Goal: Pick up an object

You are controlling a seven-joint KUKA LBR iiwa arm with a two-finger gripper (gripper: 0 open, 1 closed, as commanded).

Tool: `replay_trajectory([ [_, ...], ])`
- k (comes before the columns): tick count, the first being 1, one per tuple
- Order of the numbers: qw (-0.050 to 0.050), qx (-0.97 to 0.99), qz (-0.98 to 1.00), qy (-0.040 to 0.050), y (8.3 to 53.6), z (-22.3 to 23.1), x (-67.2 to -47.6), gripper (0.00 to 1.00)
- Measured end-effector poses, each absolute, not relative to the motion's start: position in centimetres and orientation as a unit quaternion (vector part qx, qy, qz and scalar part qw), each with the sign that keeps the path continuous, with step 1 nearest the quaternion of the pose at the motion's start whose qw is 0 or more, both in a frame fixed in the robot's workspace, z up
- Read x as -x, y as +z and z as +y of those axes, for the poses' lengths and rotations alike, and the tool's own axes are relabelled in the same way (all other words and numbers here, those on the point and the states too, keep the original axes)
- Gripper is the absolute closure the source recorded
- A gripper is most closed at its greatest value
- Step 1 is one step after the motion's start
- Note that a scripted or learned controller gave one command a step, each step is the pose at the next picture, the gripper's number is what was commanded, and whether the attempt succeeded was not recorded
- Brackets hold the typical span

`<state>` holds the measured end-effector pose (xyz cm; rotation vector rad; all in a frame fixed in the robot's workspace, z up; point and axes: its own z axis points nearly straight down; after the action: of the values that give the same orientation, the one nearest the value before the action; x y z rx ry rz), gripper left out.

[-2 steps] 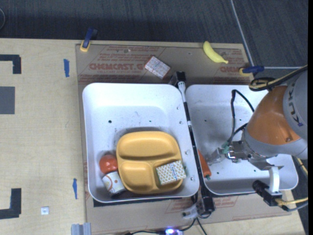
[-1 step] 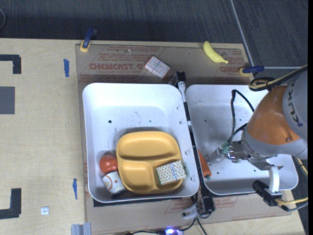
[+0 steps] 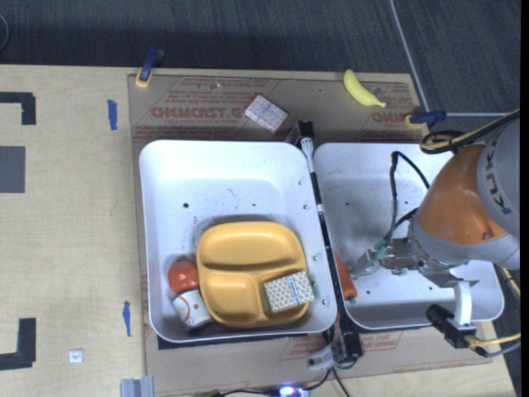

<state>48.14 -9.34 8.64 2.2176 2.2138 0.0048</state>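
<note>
While the arm (image 3: 467,209) leans in over the right bin (image 3: 355,172), its gripper (image 3: 369,260) sits low near that bin's left side, close to an orange object (image 3: 345,278) lying against the wall; whether it is open or gripping anything cannot be told (the wrist hides it). In the left bin (image 3: 223,168) a yellow divided tray (image 3: 244,263) carries a patterned packet (image 3: 288,291), with a small orange-and-white item (image 3: 187,292) just beside it. A banana (image 3: 362,89) lies beyond the bins

A robotics lab: clamped bench (image 3: 66,222), white bins (image 3: 157,222), cabled arm (image 3: 463,205)
</note>
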Motion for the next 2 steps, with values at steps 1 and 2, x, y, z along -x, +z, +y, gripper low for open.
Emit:
replay_trajectory([
  [1, 0.003, -0.707, 0.707, 0.0019, 8.62, -9.41, -48.13, 0.0],
  [2, 0.004, -0.707, 0.707, 0.0016, 8.63, -9.34, -48.13, 0.0],
])
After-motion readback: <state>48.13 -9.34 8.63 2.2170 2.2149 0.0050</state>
